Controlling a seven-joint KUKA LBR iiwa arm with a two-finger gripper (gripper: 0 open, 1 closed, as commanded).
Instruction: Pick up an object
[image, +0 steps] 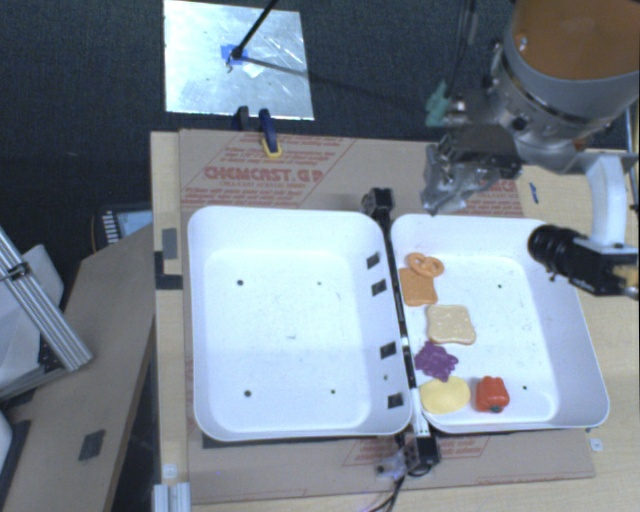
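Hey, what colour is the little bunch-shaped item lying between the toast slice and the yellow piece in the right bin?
Purple; the camera view shows it plainly.

Silver sheet (238, 58) behind bench (265, 165)

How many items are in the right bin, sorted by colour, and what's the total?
Orange: 2, pretzel and flat orange piece
Tan: 1, toast
Purple: 1, purple piece
Yellow: 1, yellow piece
Red: 1, red piece
Total: 6, all along the left side and front of the right bin.
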